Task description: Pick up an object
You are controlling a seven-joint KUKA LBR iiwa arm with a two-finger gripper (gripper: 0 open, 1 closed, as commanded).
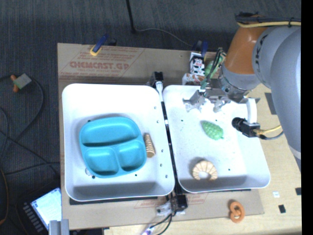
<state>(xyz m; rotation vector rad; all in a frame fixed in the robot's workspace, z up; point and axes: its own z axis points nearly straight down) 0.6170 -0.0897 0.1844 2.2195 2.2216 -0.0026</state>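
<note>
Green leafy toy (212, 130), right bin's middle (254, 170)

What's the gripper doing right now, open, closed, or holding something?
Gripper: open, holding nothing, above the far end of the right bin, with the green object lying apart from it on the bin floor.
</note>
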